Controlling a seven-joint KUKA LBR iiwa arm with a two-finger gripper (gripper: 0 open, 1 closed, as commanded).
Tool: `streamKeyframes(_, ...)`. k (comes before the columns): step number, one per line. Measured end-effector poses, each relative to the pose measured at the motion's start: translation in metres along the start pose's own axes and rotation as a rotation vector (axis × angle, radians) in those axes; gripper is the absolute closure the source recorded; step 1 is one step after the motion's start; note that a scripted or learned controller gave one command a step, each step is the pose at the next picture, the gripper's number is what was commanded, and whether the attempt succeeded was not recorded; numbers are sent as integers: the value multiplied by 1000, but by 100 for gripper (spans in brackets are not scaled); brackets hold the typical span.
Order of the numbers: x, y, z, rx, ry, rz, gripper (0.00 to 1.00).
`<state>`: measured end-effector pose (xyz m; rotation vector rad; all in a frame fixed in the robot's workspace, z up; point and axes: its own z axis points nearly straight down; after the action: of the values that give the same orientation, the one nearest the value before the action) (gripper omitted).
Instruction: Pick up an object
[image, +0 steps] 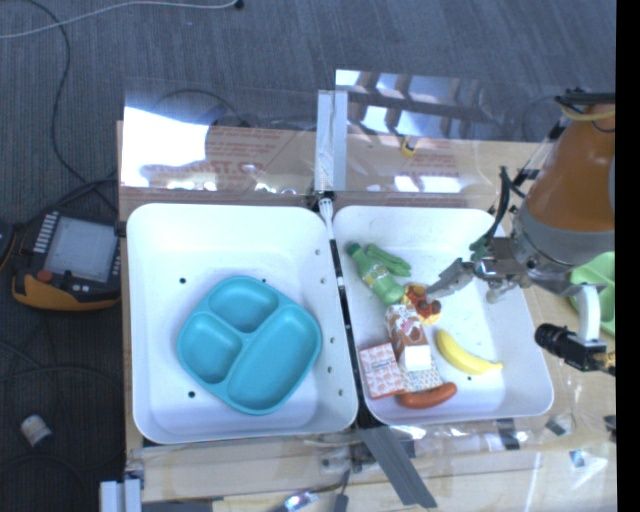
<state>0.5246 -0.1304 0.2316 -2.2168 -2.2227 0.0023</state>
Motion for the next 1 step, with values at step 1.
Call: streamKeyframes(1, -65, -25, 141, -11, -4, -121, 0)
